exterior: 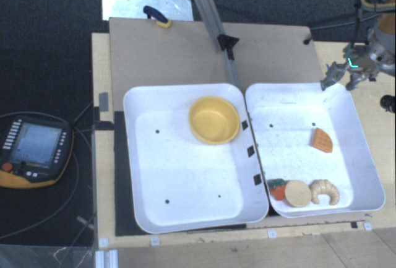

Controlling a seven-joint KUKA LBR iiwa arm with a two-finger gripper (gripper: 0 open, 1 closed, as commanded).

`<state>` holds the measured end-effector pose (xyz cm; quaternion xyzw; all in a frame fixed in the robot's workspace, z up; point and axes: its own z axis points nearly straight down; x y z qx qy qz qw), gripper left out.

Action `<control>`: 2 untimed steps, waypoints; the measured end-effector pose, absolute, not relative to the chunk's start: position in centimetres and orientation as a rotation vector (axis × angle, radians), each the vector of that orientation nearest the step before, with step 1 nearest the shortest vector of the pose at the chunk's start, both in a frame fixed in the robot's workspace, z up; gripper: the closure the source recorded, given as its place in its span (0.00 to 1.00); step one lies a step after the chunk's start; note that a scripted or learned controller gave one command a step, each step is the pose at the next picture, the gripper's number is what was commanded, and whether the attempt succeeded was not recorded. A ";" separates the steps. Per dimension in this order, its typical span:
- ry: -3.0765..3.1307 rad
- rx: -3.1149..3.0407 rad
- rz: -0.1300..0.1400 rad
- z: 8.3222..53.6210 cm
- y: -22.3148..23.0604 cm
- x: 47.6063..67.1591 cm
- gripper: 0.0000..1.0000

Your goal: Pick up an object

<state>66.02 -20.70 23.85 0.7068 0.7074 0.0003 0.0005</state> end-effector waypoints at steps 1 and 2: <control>2.222 2.220 0.001 23.8 -20.7 66.0 0.00; 2.225 2.223 -0.003 17.8 -20.6 66.6 0.00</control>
